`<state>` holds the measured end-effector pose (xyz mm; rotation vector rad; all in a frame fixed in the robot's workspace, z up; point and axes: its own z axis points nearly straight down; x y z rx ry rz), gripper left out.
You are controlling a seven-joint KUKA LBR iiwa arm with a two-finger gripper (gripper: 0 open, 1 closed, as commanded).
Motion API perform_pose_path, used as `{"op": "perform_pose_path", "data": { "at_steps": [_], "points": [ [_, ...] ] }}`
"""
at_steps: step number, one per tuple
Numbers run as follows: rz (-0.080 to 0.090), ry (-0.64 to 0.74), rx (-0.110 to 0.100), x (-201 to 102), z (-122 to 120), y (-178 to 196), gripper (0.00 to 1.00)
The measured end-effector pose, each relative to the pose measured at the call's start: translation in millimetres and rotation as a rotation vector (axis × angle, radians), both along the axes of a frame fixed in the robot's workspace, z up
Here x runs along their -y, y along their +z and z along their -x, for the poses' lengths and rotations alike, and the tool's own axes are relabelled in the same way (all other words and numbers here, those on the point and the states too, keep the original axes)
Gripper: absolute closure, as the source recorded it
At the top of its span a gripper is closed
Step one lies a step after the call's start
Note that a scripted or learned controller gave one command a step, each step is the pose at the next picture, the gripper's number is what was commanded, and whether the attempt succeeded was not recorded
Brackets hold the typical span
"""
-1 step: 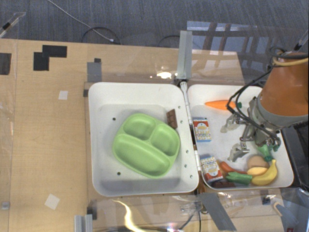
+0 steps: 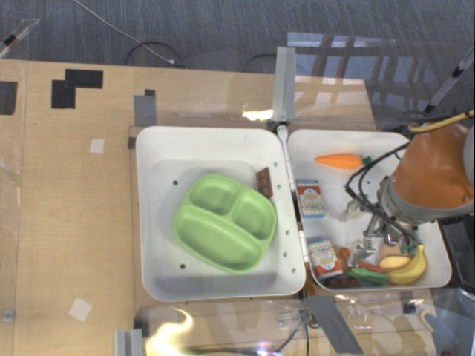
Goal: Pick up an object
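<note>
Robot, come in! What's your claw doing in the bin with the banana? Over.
Gripper low in right bin, above the banana; grip not visible. Nothing seen held. Carrot and small cartons lie apart.

Divided plate (image 2: pixel 225 222) showing lime green. Both bins (image 2: pixel 159 199) showing white. Carrot (image 2: pixel 338 162) glowing orange, banana (image 2: pixel 410 267) yellow. Small cartons (image 2: pixel 310 199) showing red, white, blue print, possibly. Surface (image 2: pixel 67 213) showing pale tan wood, black patches.
</note>
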<state>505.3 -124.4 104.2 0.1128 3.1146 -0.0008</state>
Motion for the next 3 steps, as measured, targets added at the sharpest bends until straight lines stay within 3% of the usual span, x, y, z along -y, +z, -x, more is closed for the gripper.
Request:
{"op": "perform_pose_path", "data": {
  "at_steps": [1, 2, 3],
  "points": [
    [0.001, -0.004, -0.002, -10, 11, -12, 0.00],
    [0.004, 0.003, 0.015, -10, 6, 2, 1.00],
    [0.002, -0.012, -0.006, 13, -39, 123, 1.00]
  ]
}}
